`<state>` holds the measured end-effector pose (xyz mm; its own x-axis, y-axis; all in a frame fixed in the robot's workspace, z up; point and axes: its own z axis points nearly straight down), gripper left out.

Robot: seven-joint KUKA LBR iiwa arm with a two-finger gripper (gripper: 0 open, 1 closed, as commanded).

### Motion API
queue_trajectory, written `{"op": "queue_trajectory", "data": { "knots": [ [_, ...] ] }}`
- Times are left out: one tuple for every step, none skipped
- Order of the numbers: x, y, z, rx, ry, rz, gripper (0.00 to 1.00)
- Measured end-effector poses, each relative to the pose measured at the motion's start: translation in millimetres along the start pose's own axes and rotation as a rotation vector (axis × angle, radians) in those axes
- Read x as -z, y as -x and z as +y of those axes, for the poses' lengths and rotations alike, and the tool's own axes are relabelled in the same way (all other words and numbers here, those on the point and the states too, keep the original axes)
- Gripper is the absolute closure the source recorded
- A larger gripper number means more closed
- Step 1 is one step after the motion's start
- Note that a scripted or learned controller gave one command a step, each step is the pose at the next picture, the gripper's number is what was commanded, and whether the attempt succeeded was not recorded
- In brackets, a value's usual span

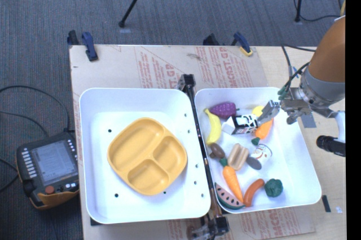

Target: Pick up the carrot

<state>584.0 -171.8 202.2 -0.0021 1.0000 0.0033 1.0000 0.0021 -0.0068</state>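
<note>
In the left bin (90, 120) sits a yellow divided plate (148, 155). Right of centre, the carrot (231, 181) lies low in the right bin (307, 177). Upper right, the gripper (269, 112) hovers, its opening impossible to tell.

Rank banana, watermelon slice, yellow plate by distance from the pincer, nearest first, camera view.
From the pincer, at the right bin's upper right:
1. Banana, right bin, by its left wall.
2. Watermelon slice, right bin, near-left corner.
3. Yellow plate, left bin, middle.
</note>
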Motion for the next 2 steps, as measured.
{"op": "queue_trajectory", "data": {
  "knots": [
    [-91, 4, 35, -0.254, 0.016, 0.002, 0.0],
    [-95, 3, 23, -0.369, 0.041, 0.014, 0.0]
  ]
}}
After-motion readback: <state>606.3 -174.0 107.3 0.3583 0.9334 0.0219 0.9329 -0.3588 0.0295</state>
